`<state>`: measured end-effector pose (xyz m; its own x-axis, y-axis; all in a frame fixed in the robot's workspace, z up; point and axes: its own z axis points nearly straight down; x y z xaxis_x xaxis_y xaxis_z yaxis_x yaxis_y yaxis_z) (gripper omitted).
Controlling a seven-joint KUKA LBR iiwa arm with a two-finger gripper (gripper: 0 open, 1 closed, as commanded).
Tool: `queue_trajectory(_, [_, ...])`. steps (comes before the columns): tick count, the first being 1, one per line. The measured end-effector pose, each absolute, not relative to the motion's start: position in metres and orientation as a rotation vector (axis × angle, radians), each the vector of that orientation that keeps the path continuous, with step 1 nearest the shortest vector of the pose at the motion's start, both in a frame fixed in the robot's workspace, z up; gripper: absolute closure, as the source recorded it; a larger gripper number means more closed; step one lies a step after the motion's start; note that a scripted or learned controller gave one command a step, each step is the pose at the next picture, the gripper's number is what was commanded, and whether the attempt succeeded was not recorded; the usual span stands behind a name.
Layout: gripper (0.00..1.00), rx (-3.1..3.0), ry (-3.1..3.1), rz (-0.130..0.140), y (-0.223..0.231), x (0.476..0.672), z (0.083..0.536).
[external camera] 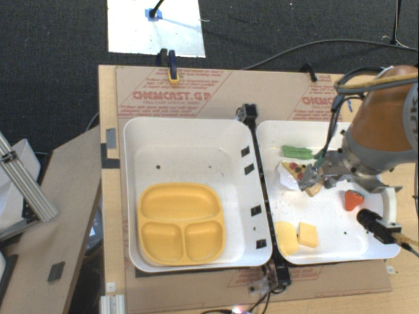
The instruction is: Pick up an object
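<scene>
My gripper (pixel 311 180) is low in the right bin (pixel 340 247), reaching in from the right under the grey and orange arm. It sits at the right edge of a white pizza-like slice with red dots (pixel 291 172), touching or just over it. A small tan piece (pixel 313 190) lies right under the gripper tip; whether it is gripped I cannot tell. A green piece (pixel 297 152) lies just behind the slice. A red-orange piece (pixel 353 199) lies to the right, below the wrist. Two yellow pieces, one round (pixel 284 236) and one blocky (pixel 308 235), rest near the bin's front edge.
The left bin (pixel 150 142) holds a yellow divided tray (pixel 182 222) at its front. A black divider with clips (pixel 257 182) runs between the bins. The arm covers the right bin's back right part.
</scene>
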<state>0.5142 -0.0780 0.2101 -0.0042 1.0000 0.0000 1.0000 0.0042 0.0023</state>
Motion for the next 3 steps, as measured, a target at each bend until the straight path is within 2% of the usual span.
queue_trajectory(2, [1.00, 2.210, 2.231, 0.004, 0.016, 0.562, 0.199])
queue_trajectory(3, [1.00, 2.211, 2.231, 0.005, 0.060, 0.578, 0.203])
